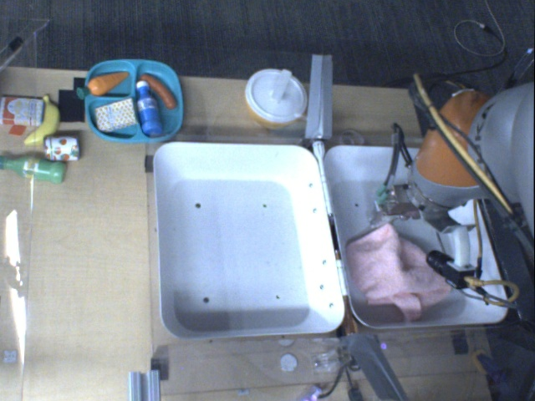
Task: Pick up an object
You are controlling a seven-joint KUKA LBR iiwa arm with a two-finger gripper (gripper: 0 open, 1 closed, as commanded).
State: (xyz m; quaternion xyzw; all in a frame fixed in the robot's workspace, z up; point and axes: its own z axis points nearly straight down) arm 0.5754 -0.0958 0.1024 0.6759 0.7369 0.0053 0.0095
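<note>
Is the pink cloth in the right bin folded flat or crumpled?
Crumpled. The pink cloth lies bunched in the right bin, with uneven folds and a lumpy outline, not laid flat.

Both bins, the left bin (pixel 238 241) and the right bin (pixel 355 170), were plain white. The cloth (pixel 389 270) was pale pink. The arm (pixel 501 153) was grey with an orange band (pixel 443 161). The divided tray (pixel 134 100) was turquoise. The lidded cup (pixel 276 97) was yellow under a white lid. The surface (pixel 75 291) was light wood-toned.
</note>
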